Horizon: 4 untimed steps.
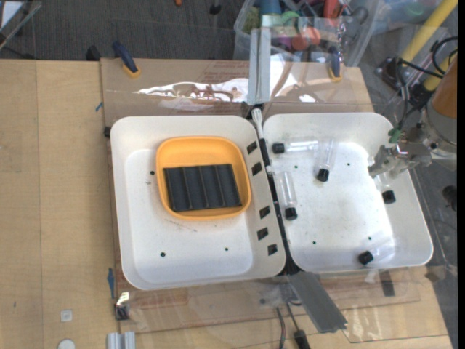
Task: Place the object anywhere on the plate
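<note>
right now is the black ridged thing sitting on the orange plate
Yes, the black ridged block lies flat on the orange plate, in the left bin.

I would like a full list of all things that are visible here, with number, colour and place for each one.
Bins: two, white, side by side on the bench.
Plate: one, orange, in the left bin.
Ridged block: one, dark grey, lying on the plate.
Tubes: about five, clear with black caps, scattered in the right bin.
Clips: a row of small black ones along the wall between the bins.
Clamp: one, blue and orange, at the far edge of the bench.
Toy box: one, clear, with coloured items, behind the bins.
Gripper: one, grey metal, over the right edge of the right bin.
</note>
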Motion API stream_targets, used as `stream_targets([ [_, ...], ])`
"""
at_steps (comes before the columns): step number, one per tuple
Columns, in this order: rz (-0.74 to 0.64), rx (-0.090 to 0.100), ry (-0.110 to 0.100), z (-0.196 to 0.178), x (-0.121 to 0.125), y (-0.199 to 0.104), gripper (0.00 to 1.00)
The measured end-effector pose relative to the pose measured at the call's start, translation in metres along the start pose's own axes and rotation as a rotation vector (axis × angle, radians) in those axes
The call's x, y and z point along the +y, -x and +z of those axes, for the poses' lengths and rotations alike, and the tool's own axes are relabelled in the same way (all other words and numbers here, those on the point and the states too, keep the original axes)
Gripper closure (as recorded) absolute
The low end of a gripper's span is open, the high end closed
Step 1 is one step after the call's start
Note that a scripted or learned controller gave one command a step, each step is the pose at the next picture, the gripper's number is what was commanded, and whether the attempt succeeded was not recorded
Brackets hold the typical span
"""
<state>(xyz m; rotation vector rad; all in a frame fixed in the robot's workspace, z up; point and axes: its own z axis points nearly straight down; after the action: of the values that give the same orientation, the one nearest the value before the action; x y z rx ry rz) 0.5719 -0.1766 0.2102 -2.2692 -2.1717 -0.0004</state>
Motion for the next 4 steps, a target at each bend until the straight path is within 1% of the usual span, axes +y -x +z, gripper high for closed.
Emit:
stream_targets([
  [1, -0.349, -0.002, 0.003, 0.011, 0.064, -0.017, 1.00],
  [2, -0.597, -0.003, 0.005, 0.021, 0.094, -0.048, 1.00],
  [3, -0.707, -0.003, 0.006, -0.018, 0.093, -0.072, 1.00],
  [4, -0.870, -0.004, 0.007, -0.078, 0.090, -0.091, 1.00],
])
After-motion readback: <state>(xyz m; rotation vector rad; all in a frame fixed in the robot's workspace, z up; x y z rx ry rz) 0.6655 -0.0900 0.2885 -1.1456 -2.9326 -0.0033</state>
